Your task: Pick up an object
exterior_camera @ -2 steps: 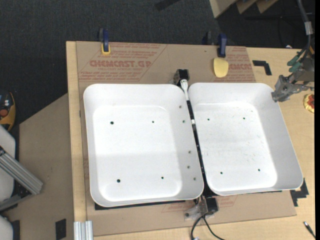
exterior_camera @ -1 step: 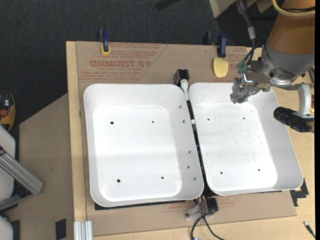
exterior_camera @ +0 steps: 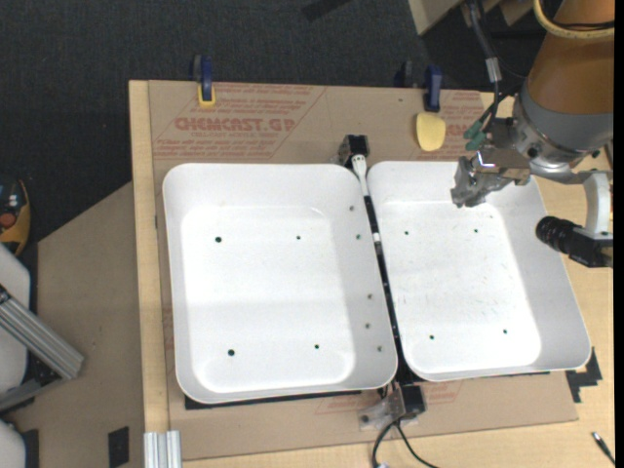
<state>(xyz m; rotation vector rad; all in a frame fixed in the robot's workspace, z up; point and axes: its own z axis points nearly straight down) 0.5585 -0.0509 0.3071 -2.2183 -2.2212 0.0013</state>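
White plastic makes up two shallow bins lying side by side on a cardboard-covered tabletop (exterior_camera: 244,115). The left bin (exterior_camera: 195,359) and the right bin (exterior_camera: 546,349) meet along a dark seam, and both floors look bare apart from small dark dots. No loose object to pick up can be seen in either bin. One pale yellow object (exterior_camera: 430,131) lies outside them, on the cardboard just beyond the right bin's far rim, beside a blue clamp (exterior_camera: 433,88).

A grey arm with an orange band (exterior_camera: 575,27) reaches in from the right. Its tool (exterior_camera: 470,188) hangs over the far part of the right bin, near the far rim. Whether the tool is apart or together cannot be told, and nothing is visible in it.

This looks like the search or approach step, with no grasp made. The next move would need a target; the yellow object sits just past the rim, which the tool would have to clear. Open room lies over both bin floors, while rims, the seam and clamps crowd the edges.
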